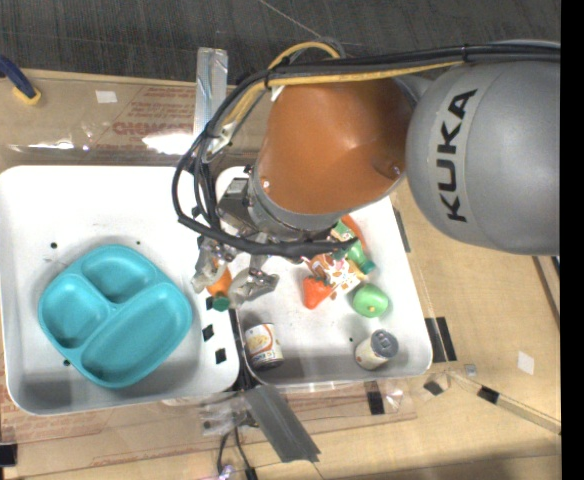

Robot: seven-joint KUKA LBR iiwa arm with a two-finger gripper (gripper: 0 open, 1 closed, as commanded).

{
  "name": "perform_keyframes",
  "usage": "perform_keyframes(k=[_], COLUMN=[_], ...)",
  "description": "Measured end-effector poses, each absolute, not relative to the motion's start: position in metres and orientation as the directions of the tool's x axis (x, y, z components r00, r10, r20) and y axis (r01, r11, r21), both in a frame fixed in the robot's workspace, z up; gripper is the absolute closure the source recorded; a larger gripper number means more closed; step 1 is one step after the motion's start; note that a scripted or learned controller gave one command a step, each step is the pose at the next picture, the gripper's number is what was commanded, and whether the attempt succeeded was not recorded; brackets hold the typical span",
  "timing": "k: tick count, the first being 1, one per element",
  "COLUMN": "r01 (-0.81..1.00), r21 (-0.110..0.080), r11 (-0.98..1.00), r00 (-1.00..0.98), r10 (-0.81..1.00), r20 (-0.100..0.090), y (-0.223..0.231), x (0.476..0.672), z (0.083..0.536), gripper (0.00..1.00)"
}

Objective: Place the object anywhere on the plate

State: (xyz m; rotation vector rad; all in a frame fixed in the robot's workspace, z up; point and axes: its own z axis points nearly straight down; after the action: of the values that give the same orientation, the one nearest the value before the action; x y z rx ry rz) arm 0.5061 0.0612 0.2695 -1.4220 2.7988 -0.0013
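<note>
A: Where is the claw [234, 280]?

B: Over the seam between the 2 bins, at the left edge of the right bin [412, 308]. Its fingers [208, 268] sit narrow around an orange piece [221, 283], which shows between them.

A: And the plate [115, 314]?

B: Teal, with 3 compartments, lying in the left bin [12, 268] toward its lower left. It is near the claw but apart from it. White floor lies open above the plate and along the bin's top wall.

A: How crowded is the right bin?

B: Quite. A small can [262, 345] stands near the lower left corner, a grey-capped item [376, 348] near the lower right, a green ball [369, 300] just above it, and a red and orange cluster [330, 273] sits by the arm's wrist. The orange band [332, 158] covers the bin's upper half.

A: Any room at the edges?

B: A strip of bare floor runs between the can and the grey-capped item. The bench [492, 438] lies bare at lower right.
</note>
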Motion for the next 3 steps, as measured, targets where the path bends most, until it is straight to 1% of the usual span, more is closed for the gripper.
perform_keyframes(k=[1, 2, 3], r01=[-0.804, -0.885, -0.938], r21=[0.001, -0.007, 0.002], r11=[0.594, 0.465, 0.347], r00=[-0.594, -0.465, -0.347], r10=[-0.804, -0.885, -0.938], r20=[0.001, -0.005, 0.0], y=[0.029, 0.082, 0.131], x=[0.476, 0.527, 0.485], z=[0.239, 0.343, 0.263], gripper=[1.0, 1.0, 1.0])
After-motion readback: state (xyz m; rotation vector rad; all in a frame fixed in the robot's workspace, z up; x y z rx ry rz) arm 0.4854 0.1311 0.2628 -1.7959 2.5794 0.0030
